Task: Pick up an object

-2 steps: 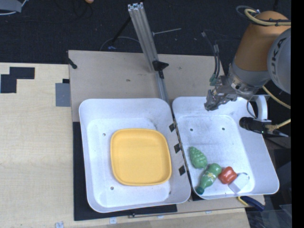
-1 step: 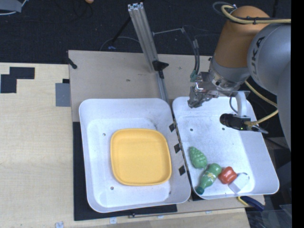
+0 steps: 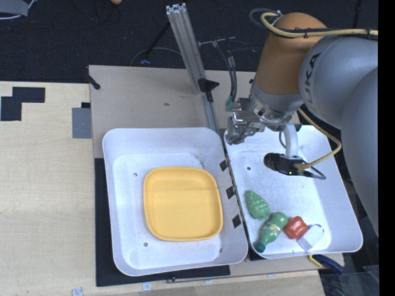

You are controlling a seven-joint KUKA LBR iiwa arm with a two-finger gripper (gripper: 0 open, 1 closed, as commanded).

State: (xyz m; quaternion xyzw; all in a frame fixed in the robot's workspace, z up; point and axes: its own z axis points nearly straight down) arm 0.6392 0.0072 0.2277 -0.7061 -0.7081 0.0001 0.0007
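"Two white bins on the worktop (image 3: pixel 142 97), side by side. What lies in them?"

"A square yellow plate (image 3: pixel 182 203) lies flat in the left bin (image 3: pixel 117 159). In the right bin (image 3: pixel 321 184), four small things are bunched at the near edge: a bumpy green lump (image 3: pixel 257 204), a green bottle (image 3: pixel 270 230) on its side just beside it, a red piece (image 3: pixel 295 227) touching the bottle, and a white piece (image 3: pixel 310 236) against the red one."

"Where is the gripper (image 3: pixel 242 130)?"

"At the far left corner of the right bin, close to the wall between the bins and well apart from the four small things. A slanted metal rail (image 3: pixel 188 48) stands just behind it."

"Is it grasping anything?"

"I cannot tell whether it is spread or closed; nothing shows in its grip."

"Any writing?"

"A dark mark sits on the grey arm (image 3: pixel 333 73), cut off and unreadable. Three small black tabs (image 3: pixel 229 192) line the shared wall, and they carry no lettering that I can read."
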